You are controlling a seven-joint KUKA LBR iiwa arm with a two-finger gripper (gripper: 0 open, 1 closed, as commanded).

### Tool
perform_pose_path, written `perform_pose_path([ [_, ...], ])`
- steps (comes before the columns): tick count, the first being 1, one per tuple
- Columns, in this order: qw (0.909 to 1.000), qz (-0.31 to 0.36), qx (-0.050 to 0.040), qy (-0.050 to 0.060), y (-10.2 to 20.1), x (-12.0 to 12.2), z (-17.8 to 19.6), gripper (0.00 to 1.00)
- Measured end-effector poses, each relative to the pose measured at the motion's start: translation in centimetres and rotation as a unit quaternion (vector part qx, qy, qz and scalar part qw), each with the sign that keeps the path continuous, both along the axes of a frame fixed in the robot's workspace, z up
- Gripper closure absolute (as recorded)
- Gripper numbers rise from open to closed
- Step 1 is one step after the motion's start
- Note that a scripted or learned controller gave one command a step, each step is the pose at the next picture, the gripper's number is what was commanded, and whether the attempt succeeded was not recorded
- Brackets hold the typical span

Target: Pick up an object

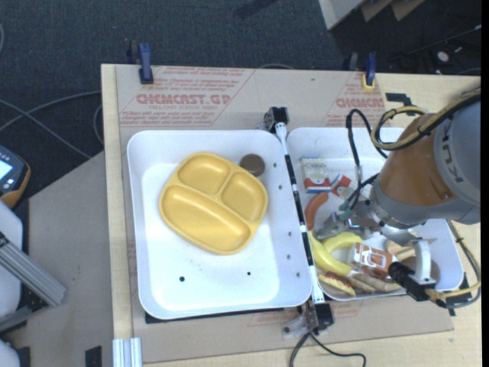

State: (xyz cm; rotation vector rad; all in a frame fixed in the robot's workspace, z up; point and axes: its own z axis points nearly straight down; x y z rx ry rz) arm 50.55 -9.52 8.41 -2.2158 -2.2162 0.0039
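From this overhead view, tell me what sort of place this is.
Most likely a robotics lab test bench. Two white bins sit on a board held by blue clamps, the grey and orange arm reaches over toy food like a banana, and loose cables cross the carpet.

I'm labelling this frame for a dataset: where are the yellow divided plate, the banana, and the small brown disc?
yellow divided plate point(214, 202), camera view, centre ridge.
banana point(330, 252), camera view, middle of its curve.
small brown disc point(252, 164), camera view, top face.

Robotics laboratory — a grey-and-orange industrial arm works over two white bins on a board bench held by blue clamps, with loose cables trailing across dark carpet.
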Motion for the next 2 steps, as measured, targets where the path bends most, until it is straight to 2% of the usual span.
perform_pose_path([
  [1,1.0,-0.001,-0.0016,-0.005,-0.2,0.3,1.1,1.0],
  [2,1.0,0.001,-0.0026,-0.007,0.2,4.9,4.4,1.0],
])
